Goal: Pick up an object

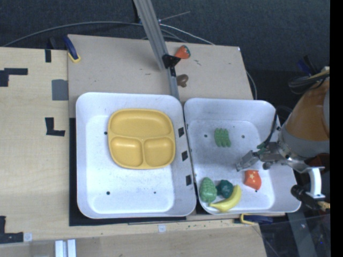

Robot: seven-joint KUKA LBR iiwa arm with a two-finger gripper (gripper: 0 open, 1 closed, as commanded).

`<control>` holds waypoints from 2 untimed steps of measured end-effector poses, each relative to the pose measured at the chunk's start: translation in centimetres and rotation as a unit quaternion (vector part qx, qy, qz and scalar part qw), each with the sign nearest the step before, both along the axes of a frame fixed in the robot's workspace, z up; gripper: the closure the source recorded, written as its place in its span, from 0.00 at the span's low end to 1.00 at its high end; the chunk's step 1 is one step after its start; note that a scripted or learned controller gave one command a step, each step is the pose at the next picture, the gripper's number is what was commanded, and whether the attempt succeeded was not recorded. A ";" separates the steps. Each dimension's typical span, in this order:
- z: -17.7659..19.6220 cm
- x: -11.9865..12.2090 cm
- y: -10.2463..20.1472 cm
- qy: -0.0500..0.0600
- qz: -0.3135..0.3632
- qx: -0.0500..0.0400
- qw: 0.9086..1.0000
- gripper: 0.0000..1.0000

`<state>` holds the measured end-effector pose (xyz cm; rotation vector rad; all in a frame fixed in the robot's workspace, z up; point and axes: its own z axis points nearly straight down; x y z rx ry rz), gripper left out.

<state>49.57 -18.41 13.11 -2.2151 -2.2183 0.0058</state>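
A grey KUKA arm with an orange band reaches in from three o'clock over the right bin (268, 111), its gripper (252, 162) hovering low above the bin floor. The fingers appear spread to a moderate width with nothing between them, though the slant makes the exact gap hard to judge. Just below the gripper, at about five o'clock from it, lies a small red-orange toy (253, 179), seemingly a strawberry or tomato, the nearest candidate for the pick. Along the bin's six o'clock edge cluster a light green vegetable (207, 189), a dark green piece (224, 188) and a banana (229, 199), touching one another. A green leafy piece (222, 137) sits alone toward twelve o'clock. The left bin (86, 143) carries a yellow divided plate (142, 138). The step in hand looks like the approach before a grasp. The next move likely calls for shifting the fingers over the red toy, descending to straddle it, then closing.
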 end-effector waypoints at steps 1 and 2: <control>-4.3 0.0 0.0 -0.004 0.000 -0.002 1.000 0.00; -3.2 0.0 0.1 -0.003 0.000 -0.001 1.000 1.00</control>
